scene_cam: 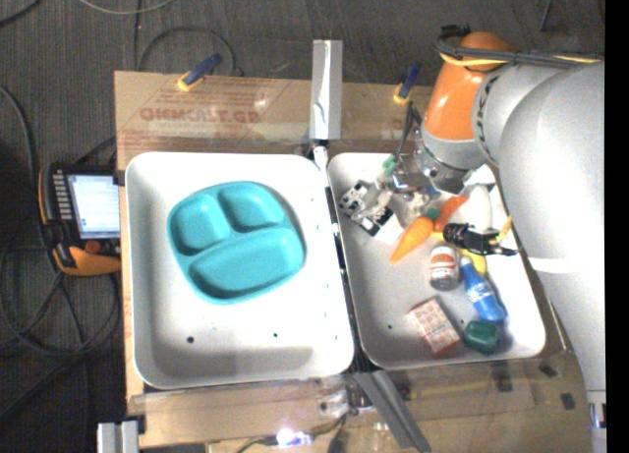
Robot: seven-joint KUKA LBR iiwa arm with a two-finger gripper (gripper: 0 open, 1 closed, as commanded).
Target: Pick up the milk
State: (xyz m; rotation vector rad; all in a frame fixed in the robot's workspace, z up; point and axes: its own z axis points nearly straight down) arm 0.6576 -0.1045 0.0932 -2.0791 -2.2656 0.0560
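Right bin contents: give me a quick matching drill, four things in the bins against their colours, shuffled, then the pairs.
Things:
1. Divided plate
2. Carrot
3. Bottle
4. Small box

Colours:
A. Orange
B. Reddish brown with a pale pattern
C. Turquoise
D. Blue with a yellow top

Pairs: 1-C, 2-A, 3-D, 4-B

The plate lies in the left bin; the other three lie in the right bin.
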